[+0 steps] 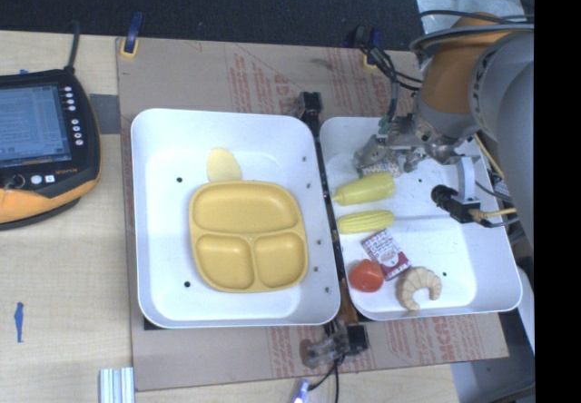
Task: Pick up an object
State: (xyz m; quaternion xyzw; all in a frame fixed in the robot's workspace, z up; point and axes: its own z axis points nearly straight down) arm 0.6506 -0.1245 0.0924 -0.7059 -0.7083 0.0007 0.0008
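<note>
- Jaws sit low in the far-left corner of the right bin (472, 256), on the end of the arm (458, 83), which reaches in over that bin's far-right corner. From this angle the metal parts are a grey tangle, so it is not possible to tell how far open they stand. Nothing is seen held between them.
- Upper corn cob (365, 189) lies just on the near side of the jaws, close to the bin's left edge and slightly tilted. It is the nearest thing to them and is judged the likely target. Whether the two touch cannot be told.
- Lower corn cob (365, 221) lies a little nearer along the same edge, roughly parallel to the first and apart from it.
- Red packet (385, 252), red tomato (366, 277) and croissant (419, 288) are bunched toward the near-left corner. The packet touches the tomato, and the croissant is just beside the packet.
- The right half of this bin is bare, which probably leaves the wrist room to descend.
- Left bin (163, 211) holds a yellow divided tray (247, 236) lying flat in the middle. A pale yellow disc (223, 165) shows at the tray's far edge, partly tucked under it. Both are judged too wide and flat for an easy grip.
- Tablet (36, 142) rests at the left edge of the surface (54, 301), well apart from the bins.
- Judgement: the pick is not yet made, since everything lies on the bin floors.
</note>
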